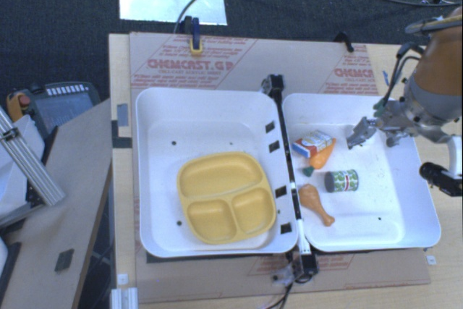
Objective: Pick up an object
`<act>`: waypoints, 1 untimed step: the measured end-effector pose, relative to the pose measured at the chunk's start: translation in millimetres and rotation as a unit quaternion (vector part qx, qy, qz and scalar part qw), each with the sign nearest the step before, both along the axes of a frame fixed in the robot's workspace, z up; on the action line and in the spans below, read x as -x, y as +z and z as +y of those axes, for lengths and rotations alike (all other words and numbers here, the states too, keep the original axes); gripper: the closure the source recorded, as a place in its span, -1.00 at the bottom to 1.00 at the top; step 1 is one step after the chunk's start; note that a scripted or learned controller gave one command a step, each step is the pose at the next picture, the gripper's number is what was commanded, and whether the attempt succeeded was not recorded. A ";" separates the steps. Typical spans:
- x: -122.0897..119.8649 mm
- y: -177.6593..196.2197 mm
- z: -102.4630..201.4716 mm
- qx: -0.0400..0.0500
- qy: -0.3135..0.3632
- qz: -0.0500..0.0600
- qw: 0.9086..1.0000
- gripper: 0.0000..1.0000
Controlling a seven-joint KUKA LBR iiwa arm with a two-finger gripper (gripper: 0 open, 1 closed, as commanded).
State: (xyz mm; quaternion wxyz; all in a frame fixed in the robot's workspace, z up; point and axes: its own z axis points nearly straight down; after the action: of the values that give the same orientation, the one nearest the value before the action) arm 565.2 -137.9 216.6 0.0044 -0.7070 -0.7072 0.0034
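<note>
**Gripper up high, nothing picked yet**

The gripper (376, 128) hangs over the right bin (405, 228), near its back-right side. Fingers look open a bit w/ nothing between them. The toys sit to its left & lower: small carton (312, 143), carrot (323, 156), can (341, 180), chicken leg (317, 204).

To do it well, I'd pick 1 toy w/ room around it, maybe the can, center over it, go straight down.

Count: 2 bins, 1 yellow tray (226, 196) in the left bin (163, 155), 4 toys.
</note>
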 end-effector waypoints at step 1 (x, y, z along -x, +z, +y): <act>-2.7 6.9 0.3 0.001 0.001 -0.006 1.000 -1.00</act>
State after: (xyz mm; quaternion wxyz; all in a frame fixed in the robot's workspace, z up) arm 567.9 -137.6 223.6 -0.0005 -0.7060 -0.7082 -0.0003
